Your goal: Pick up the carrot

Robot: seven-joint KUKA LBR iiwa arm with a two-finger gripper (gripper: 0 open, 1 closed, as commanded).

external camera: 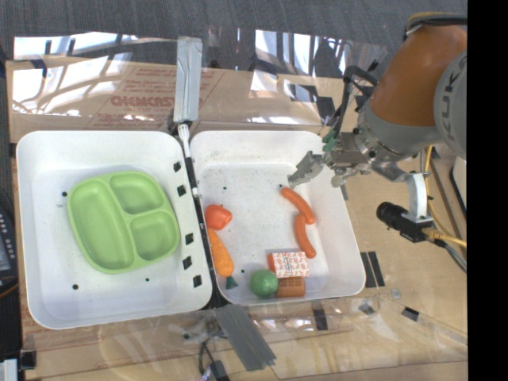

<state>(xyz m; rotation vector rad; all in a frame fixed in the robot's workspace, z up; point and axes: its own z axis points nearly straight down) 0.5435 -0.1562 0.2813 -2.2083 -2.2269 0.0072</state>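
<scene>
Carrot (pixel 221 254) lies at the right bin's (pixel 238 145) eight o'clock edge, against the wall beside a tomato (pixel 218 216). Gripper (pixel 321 167), spread open and empty, hovers at two o'clock. Closing there risks catching the wall or tomato instead.

Bright, sharp; glare on rear panel (pixel 262 62)

Your carrot (pixel 221 254) hugs the right bin's left wall (pixel 200 213); a tomato (pixel 218 216) crowds its far end, a lime (pixel 264 283) sits near-right; open floor lies rightward.
</scene>
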